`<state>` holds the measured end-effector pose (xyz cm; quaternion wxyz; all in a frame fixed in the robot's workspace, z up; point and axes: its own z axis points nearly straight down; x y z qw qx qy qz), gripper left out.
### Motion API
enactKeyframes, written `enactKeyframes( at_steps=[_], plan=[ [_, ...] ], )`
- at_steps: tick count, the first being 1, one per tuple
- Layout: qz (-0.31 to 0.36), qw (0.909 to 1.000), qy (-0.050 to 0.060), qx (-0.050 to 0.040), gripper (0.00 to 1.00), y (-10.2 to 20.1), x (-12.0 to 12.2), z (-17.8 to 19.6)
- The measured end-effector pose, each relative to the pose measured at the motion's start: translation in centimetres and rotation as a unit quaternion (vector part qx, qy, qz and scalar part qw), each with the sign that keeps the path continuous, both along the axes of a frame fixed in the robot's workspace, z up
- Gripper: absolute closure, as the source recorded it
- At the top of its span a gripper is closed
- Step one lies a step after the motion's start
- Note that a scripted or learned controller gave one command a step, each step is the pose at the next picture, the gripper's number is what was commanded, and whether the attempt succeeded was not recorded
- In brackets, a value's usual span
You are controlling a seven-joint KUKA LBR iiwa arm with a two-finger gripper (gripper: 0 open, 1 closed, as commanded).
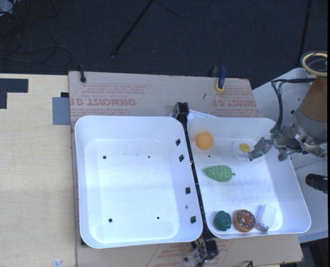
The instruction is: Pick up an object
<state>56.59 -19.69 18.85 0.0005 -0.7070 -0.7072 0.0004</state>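
White right bin (pixel 287 202): hand (pixel 270 149) near far rim, objects along edges.

A: What does the arm (pixel 320 102) look like?
B: An orange band tops a grey, rounded wrist housing. A black cable loops beside it.
A: And the end effector (pixel 270 149)?
B: Grey metal, with slim angular fingers (pixel 258 149); its details are possibly blurred by the coarse picture.
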Motion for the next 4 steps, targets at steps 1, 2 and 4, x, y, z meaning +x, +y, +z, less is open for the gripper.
enactKeyframes(
  at_steps=[1,2,4],
  plan=[
    [0.003,1.0,0.001,-0.0003,0.0,-1.5,4.7,-8.9],
    [0.001,1.0,-0.001,-0.0002,0.0,-1.1,7.9,-10.1],
    [0.001,1.0,0.001,0.0,0.0,0.6,7.7,-10.1]
  ],
)
